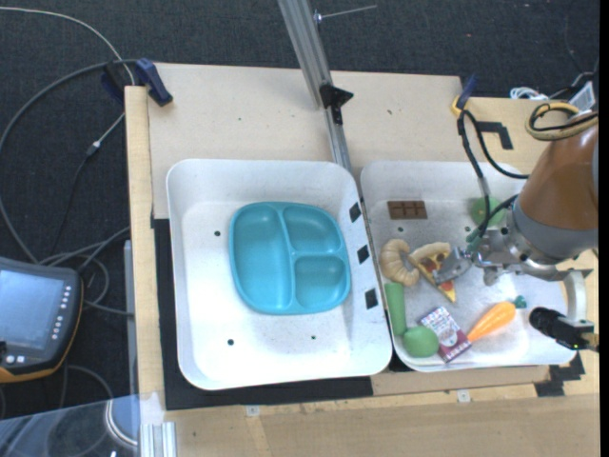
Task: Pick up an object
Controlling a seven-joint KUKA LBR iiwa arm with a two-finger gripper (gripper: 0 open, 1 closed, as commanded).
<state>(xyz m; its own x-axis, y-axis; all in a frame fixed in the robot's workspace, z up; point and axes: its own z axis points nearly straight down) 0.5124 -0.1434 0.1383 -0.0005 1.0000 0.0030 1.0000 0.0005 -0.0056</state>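
Gripper (461, 261) low in right bin (495, 360) (finger state indiscernible), beside pizza slice (433, 257); carrot (493, 320) nearby

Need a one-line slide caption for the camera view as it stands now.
Arm's gripper low in the right bin among toy food, near the carrot; blue divided plate sits in the left bin.
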